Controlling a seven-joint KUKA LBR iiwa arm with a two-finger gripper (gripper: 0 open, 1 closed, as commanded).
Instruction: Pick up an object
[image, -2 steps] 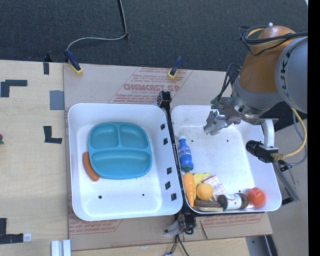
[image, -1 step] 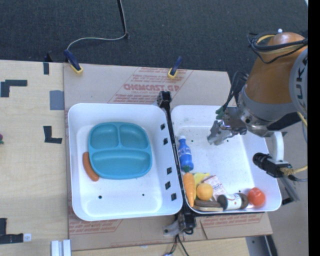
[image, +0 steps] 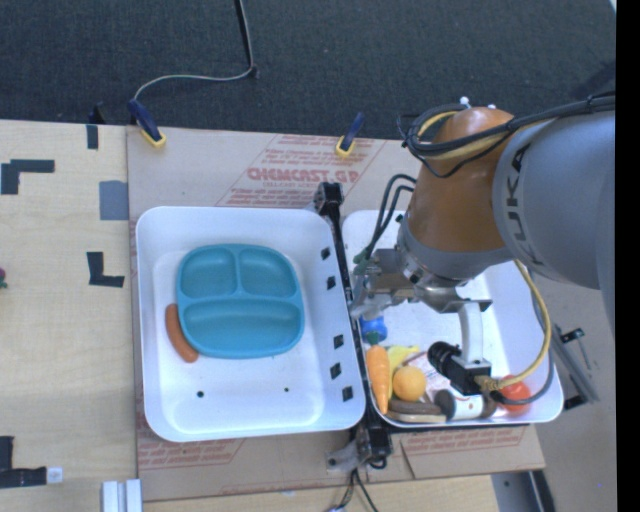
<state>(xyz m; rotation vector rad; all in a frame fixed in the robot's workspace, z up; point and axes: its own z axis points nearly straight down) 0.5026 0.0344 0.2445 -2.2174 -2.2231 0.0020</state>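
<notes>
My gripper reaches down into the right bin near its left wall, mostly hidden under the orange wrist. Just below it lies a small blue object; whether the two touch I cannot tell. Along the bin's front edge lie a carrot, an orange ball, a yellow piece, a brown stick-like item and a red item.
The left bin holds a blue divided plate with an orange sausage at its left side. A black divider rail runs between the bins. The arm covers much of the right bin.
</notes>
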